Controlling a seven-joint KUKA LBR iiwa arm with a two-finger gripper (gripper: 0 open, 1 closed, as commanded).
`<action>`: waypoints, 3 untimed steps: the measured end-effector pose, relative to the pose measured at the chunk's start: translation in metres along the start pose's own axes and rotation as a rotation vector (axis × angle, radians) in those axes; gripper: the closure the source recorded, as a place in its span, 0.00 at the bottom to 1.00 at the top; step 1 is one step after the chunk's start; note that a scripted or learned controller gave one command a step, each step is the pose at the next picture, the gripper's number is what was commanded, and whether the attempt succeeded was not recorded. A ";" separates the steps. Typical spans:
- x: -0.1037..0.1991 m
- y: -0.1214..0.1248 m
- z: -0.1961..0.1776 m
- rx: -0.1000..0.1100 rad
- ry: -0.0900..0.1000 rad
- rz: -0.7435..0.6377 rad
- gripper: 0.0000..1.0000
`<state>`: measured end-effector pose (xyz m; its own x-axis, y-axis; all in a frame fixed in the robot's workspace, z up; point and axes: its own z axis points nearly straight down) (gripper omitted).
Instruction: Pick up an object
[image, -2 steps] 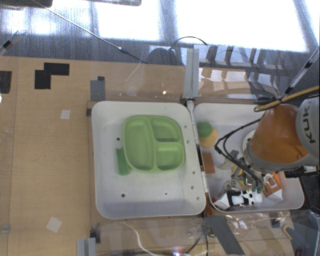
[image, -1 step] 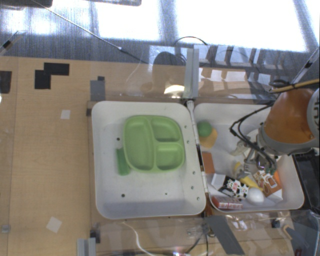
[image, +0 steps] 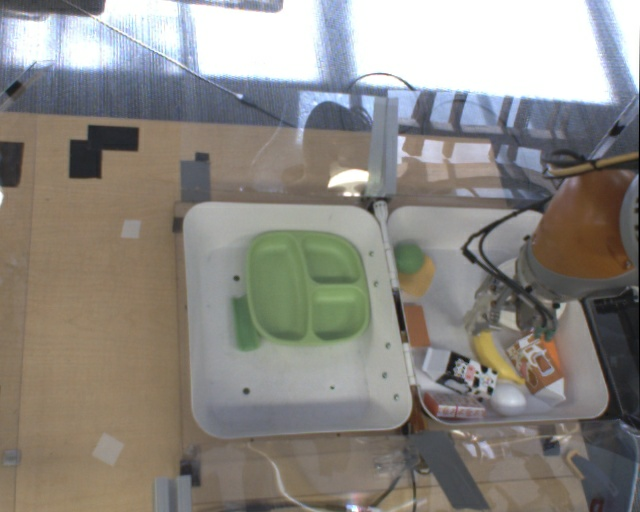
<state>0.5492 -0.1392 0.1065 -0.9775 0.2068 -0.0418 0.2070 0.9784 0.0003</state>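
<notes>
My gripper (image: 498, 312) hangs over the right bin (image: 585, 400), just above the top end of a yellow banana (image: 497, 358). The arm's orange band (image: 585, 228) rises behind it at the right. Around the banana lie a black-and-white spotted carton (image: 470, 376), a white egg (image: 509, 399), an orange-and-white carton (image: 537, 362) and a small red packet (image: 458, 408). A green and yellow fruit (image: 411, 266) and an orange-brown block (image: 416, 325) lie along the bin's left wall. Nothing is visibly lifted.
The left bin (image: 210, 390) holds a green divided plate (image: 305, 285) and a small green block (image: 245, 324) beside it. A metal divider (image: 395, 300) separates the bins. Black cables (image: 490, 250) loop near the wrist.
</notes>
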 end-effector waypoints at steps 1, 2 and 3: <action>0.015 0.031 -0.168 0.001 0.023 0.218 1.00; 0.016 0.030 -0.164 0.003 0.031 0.218 0.00; 0.045 0.008 -0.032 0.009 0.041 0.398 0.00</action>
<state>0.5057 -0.1221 0.1367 -0.8218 0.5698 -0.0004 0.5698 0.8218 0.0000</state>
